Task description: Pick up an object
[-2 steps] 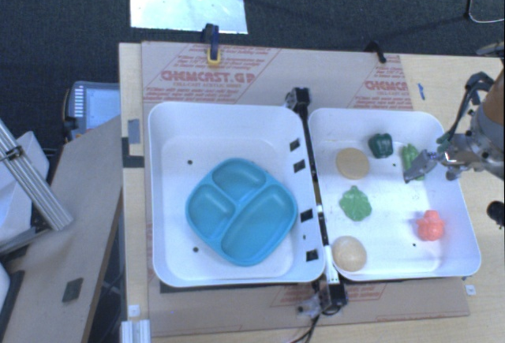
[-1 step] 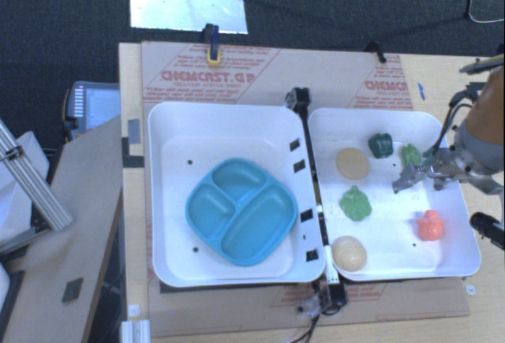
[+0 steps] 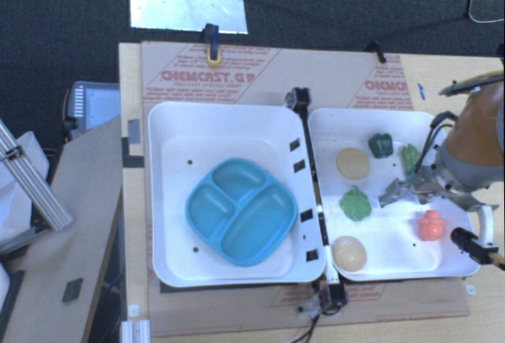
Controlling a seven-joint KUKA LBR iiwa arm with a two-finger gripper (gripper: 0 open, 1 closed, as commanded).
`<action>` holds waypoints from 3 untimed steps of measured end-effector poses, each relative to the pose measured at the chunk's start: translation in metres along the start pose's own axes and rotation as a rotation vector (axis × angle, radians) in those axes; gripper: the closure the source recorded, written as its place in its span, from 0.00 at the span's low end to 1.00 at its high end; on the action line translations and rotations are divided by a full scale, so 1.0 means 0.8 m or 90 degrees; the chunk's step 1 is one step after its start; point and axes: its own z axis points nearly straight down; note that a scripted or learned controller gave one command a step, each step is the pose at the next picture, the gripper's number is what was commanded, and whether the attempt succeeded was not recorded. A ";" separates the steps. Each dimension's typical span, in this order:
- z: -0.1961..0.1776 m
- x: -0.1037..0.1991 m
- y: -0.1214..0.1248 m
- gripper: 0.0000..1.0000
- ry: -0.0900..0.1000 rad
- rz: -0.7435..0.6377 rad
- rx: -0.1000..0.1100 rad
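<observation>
Bench (image 3: 260,69): flat surface under printed cardboard sheeting, bearing 2 shallow white bins side by side.

Left white bin (image 3: 181,124): holds 1 blue plastic plate with 3 compartments (image 3: 241,210), lying near the centre.

Right white bin (image 3: 327,128): holds 6 small objects, the candidates for pickup. Listed by size:
- Beige round disc (image 3: 353,163), upper middle.
- Beige rounded lump (image 3: 349,253), near the front left corner.
- Light green leafy toy (image 3: 356,203), between the 2 beige pieces.
- Orange-pink knobbly toy (image 3: 430,226), toward the right.
- Dark green pepper-shaped toy (image 3: 381,145), near the back.
- Small green elongated piece (image 3: 410,155), just beside the wrist cabling.

Grey arm with orange band (image 3: 477,136): entering from the right, above the right bin.

Gripper (image 3: 392,195): low over the bin floor, just right of the light green leafy toy, not touching. Nothing visible between the fingers. Degree of opening: cannot tell; metal parts overlap at this angle.

Probable failure modes:
- Closing on bare floor, caused by the offset from the leafy toy.
- Pushing the leafy toy sideways toward the divider, caused by one-sided contact.
- Slipping on lift, caused by the toy's irregular, rounded surface.
- Brushing the orange-pink toy or small green piece with the wrist.
</observation>
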 end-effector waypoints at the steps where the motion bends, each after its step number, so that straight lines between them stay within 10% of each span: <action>1: -0.018 -0.001 0.003 1.00 -0.002 0.000 -0.005; 3: -0.145 -0.006 0.025 1.00 -0.002 -0.002 -0.007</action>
